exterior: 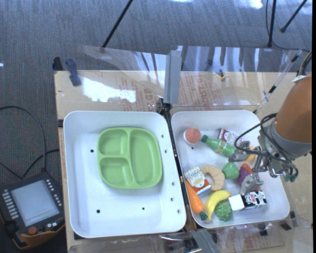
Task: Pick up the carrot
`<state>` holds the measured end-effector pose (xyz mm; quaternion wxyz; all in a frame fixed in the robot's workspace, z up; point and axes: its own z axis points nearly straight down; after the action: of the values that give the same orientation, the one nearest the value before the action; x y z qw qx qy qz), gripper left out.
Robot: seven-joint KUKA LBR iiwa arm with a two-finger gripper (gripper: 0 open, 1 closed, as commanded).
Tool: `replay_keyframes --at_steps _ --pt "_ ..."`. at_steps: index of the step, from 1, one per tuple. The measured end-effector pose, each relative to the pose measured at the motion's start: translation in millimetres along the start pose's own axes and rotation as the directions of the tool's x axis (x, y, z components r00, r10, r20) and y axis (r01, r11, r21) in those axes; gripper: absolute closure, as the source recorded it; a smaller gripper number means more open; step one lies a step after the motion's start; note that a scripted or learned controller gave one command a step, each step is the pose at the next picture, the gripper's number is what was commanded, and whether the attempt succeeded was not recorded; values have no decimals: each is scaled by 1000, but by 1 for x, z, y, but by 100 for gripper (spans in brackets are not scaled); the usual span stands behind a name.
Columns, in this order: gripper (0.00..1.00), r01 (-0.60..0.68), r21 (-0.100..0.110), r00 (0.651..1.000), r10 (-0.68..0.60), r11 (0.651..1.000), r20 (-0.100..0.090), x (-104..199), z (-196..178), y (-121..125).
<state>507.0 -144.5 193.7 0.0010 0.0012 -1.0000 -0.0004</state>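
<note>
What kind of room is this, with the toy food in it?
Probably a robot lab. A grey and orange robot arm reaches over a white bin of toy food, a control tablet lies on the carpet, and stand legs rise behind the bench.

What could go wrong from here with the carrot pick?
1. The carrot lies against the right bin's left wall, leaving little room on that side for a finger.
2. The banana and a small carton crowd it, so a neighbour might get grabbed or shoved.
3. The pincer sits over other toys, far from the carrot.
</note>
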Motion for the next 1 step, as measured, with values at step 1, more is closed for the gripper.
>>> replay_keyframes --at_steps 1 --pt "0 -72 -2 997 72 997 -2 -44 109 -20"
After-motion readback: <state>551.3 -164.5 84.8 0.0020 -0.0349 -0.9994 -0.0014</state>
